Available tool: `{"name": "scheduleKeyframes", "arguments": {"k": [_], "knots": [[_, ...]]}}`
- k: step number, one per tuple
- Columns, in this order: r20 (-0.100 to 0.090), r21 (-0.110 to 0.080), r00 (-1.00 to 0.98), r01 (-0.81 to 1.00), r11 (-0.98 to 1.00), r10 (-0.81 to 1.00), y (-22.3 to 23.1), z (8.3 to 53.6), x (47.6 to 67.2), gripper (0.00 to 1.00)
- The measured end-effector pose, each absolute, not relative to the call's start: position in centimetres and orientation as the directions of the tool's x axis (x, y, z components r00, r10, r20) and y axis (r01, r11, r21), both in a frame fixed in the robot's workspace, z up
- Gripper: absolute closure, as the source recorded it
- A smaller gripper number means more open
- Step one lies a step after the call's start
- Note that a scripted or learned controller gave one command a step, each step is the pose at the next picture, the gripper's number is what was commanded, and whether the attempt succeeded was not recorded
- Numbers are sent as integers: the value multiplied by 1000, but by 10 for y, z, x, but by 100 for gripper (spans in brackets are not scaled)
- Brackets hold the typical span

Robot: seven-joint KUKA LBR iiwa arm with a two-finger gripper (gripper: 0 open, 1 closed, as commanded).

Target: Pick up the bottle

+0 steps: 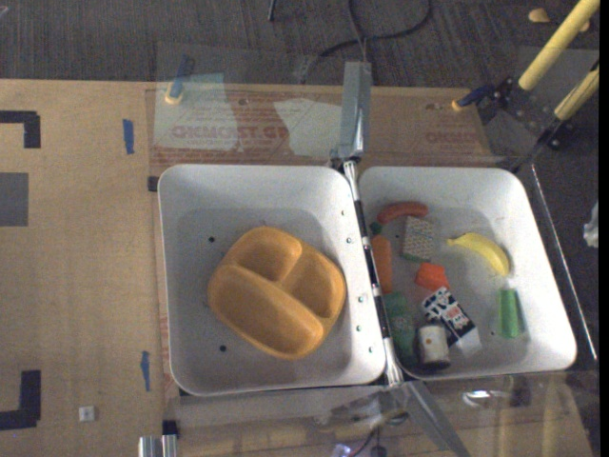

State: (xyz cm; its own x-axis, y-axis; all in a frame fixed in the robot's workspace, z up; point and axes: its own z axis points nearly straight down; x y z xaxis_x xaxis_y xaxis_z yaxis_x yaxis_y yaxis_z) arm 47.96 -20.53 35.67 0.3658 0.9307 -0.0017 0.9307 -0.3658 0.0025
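Two white bins sit side by side on the wooden counter [76, 255], their inner walls touching along a metal strip. I cannot tell whether my end effector is released or clenched.

The left bin [190, 208] carries a single orange plate [278, 291] with moulded compartments, lying flat and turned at a slant near the bin's middle.

The right bin [538, 212] is the crowded one. The bottle [400, 324], dark green, lies on its side in the near left corner of this bin, close along the wall shared with the left bin. Just beside it on the right is a small pale can [433, 346], touching it or nearly so; I cannot tell which. A black-and-white carton [449, 314] lies tilted against the can's far side. Beyond the bottle, along the same wall, an orange carrot [382, 263] lies lengthwise, and a red sausage [402, 210] rests near the far left corner. A speckled square block [417, 238] sits between sausage and carton, with a small orange-red piece [431, 276] just below it. A yellow banana [481, 251] lies towards the middle of the bin, and a light green stick [511, 312] stands well apart near the right wall.

Yellow poles [561, 36] slant across the upper right corner, off the counter.
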Motion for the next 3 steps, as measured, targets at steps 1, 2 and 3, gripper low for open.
{"name": "scheduleKeyframes", "arguments": {"k": [1,2,3], "knots": [[-1,-2,502,865,-502,865,-205,295,514,100],[-2,2,177,984,-177,984,-145,435,517,100],[-1,-1,244,970,-244,970,-100,370,480,100]]}}
